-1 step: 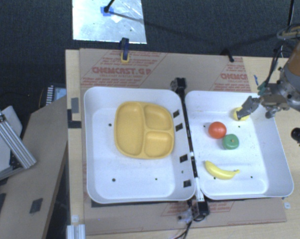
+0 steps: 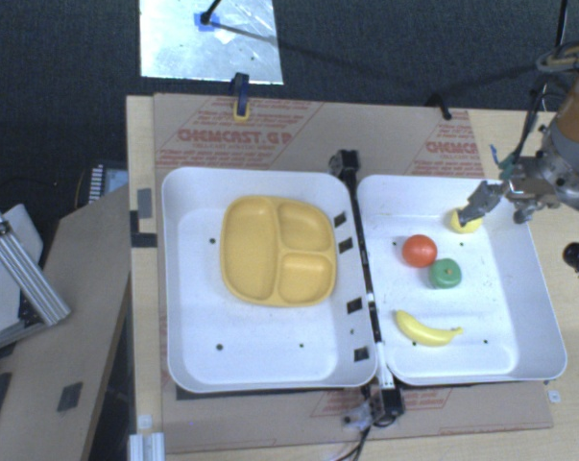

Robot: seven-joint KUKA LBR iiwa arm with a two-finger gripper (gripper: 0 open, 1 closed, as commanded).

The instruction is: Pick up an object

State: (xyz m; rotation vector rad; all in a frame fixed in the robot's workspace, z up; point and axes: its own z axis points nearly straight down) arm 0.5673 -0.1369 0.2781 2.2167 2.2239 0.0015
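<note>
At the far right of the right bin (image 2: 534, 286), by its far wall, sits a small yellow object (image 2: 465, 223), partly covered by the tool (image 2: 481, 203) that reaches down onto it from the right. Cannot tell whether that tool is open or closed, nor whether anything is caught in it; looks to be touching or just above the yellow piece. Judged as the approach or grasp step, nothing lifted yet. Near and left of it: a red tomato-like ball (image 2: 420, 250), then just beside that a green round piece (image 2: 446, 274), and nearer still a banana (image 2: 426, 329), all lying loose and apart from the tool. Across the divider, in the left bin (image 2: 188, 286), rests a yellow divided plate (image 2: 276, 250). Next move probably calls for a firm close around the yellow piece, then a straight rise clear of the bin wall.
</note>
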